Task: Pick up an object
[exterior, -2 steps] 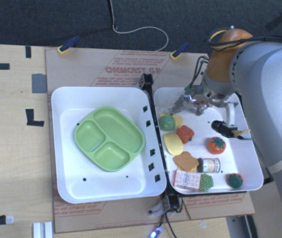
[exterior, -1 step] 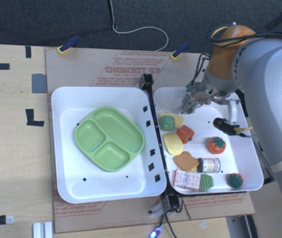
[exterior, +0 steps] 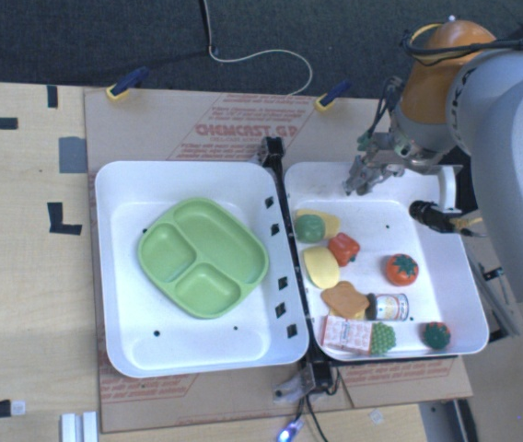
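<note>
Red items: a tomato (exterior: pixel 401 268) with a green top near the middle of the right bin (exterior: pixel 446 256); a pepper (exterior: pixel 342 248) to its left.
Yellow items: one (exterior: pixel 321 267) just below the pepper; another (exterior: pixel 328 221) at the bin's left wall, partly under a green ball (exterior: pixel 310 228).
Front row: an orange-brown cookie shape (exterior: pixel 345 299), a small jar (exterior: pixel 390 307) on its side beside it, a red-and-white packet (exterior: pixel 346 335) touching a green bumpy piece (exterior: pixel 383 339), and a dark green berry (exterior: pixel 436 335) in the front right corner.
Gripper: the gripper (exterior: pixel 361 184) hangs over the back left part of the right bin, apart from all the items, nothing between its tips; whether it is wide or narrow cannot be told.
Arm: grey, with an orange band (exterior: pixel 436 72), coming in from the right.
Left bin: the left bin (exterior: pixel 123 247) bears a light green tray (exterior: pixel 203 257) with three compartments, lying askew.
Bench: cardboard sheet (exterior: pixel 234 127) under both bins, held by two blue-and-yellow clamps (exterior: pixel 127 83) at the back; a white cable (exterior: pixel 243 58) loops on the dark surface behind.
</note>
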`<act>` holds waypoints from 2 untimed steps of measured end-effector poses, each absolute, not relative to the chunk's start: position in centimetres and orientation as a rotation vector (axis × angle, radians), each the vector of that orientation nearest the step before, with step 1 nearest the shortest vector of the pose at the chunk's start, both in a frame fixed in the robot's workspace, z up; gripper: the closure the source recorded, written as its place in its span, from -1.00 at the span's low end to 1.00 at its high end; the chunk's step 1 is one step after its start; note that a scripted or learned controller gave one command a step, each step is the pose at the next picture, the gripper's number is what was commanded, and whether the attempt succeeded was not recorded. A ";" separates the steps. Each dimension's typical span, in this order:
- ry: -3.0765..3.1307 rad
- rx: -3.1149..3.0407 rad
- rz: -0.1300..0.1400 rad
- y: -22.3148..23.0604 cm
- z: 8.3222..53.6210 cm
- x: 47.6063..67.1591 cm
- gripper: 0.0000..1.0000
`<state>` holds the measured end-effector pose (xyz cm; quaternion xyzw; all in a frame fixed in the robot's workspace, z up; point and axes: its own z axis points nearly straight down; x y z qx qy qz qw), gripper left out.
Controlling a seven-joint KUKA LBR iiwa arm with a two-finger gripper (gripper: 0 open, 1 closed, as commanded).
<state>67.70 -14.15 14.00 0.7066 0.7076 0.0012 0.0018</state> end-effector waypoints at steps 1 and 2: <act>2.222 2.216 0.005 -13.5 19.0 68.6 1.00; 2.221 2.217 0.004 -13.4 22.7 68.7 1.00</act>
